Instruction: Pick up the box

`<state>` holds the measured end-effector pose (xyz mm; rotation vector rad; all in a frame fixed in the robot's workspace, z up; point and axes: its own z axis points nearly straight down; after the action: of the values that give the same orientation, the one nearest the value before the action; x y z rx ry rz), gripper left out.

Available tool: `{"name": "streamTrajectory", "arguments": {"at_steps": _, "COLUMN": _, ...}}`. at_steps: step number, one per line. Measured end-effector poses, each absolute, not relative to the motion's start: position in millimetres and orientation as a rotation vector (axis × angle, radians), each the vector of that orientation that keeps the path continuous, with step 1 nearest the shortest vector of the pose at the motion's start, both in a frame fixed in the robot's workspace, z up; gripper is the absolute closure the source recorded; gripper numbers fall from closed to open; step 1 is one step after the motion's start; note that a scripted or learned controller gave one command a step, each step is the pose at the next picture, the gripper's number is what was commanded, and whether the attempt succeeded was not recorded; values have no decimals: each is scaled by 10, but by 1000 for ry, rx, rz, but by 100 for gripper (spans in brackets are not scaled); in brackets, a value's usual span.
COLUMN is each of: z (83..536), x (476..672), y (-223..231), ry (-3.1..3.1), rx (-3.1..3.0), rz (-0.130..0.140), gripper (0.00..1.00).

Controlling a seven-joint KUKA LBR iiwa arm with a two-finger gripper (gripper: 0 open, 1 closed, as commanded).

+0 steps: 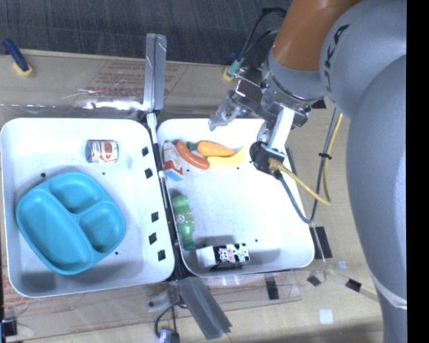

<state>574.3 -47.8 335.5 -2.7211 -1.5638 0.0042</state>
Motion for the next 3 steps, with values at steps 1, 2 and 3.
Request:
{"name": "streamTrajectory", "arguments": {"at_steps": 1, "z": 3437, "x": 5747, "y": -430, "ry": -1583, "rx": -2705, "rz": 13, "gripper": 100}}
{"name": "streamTrajectory", "arguments": {"at_steps": 2, "z": 2964, "x": 5513, "y": 105, "ry": -1475, "rx": -2770, "rz": 9, "gripper": 100}}
{"name": "streamTrajectory", "arguments": {"at_steps": 3, "z": 1897, "x": 5070, "y": -75, "ry": -734, "rx": -3051, "rz": 12, "gripper": 100}}
